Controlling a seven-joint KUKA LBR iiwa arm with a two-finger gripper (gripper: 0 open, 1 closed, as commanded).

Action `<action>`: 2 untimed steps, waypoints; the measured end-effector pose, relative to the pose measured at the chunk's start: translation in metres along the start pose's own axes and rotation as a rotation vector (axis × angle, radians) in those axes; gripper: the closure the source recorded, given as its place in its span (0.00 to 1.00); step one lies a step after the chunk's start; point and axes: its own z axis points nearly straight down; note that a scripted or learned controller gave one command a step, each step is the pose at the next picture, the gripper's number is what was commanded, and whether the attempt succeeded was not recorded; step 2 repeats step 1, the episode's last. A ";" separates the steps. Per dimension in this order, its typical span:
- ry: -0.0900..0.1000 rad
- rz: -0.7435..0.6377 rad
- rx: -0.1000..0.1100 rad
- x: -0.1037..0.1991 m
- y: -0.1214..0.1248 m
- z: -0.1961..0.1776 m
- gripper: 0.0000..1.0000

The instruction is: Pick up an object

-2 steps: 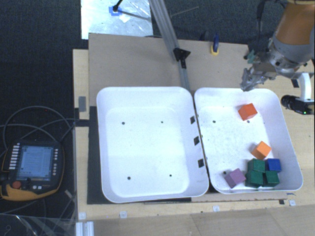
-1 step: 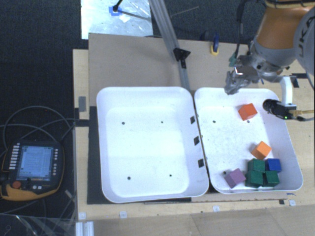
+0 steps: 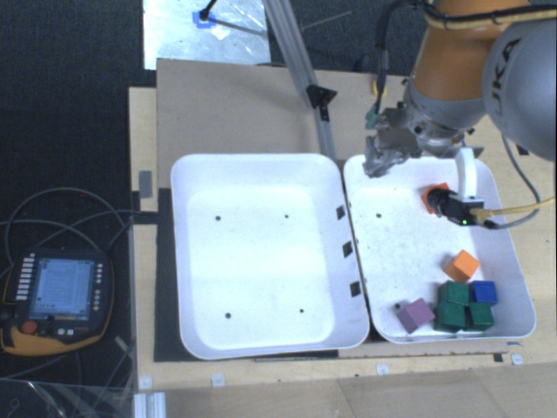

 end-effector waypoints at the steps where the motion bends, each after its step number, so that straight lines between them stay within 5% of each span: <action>1: 0.000 0.001 0.000 0.049 -0.018 0.004 1.00; 2: 0.000 0.001 0.000 0.049 -0.018 0.004 1.00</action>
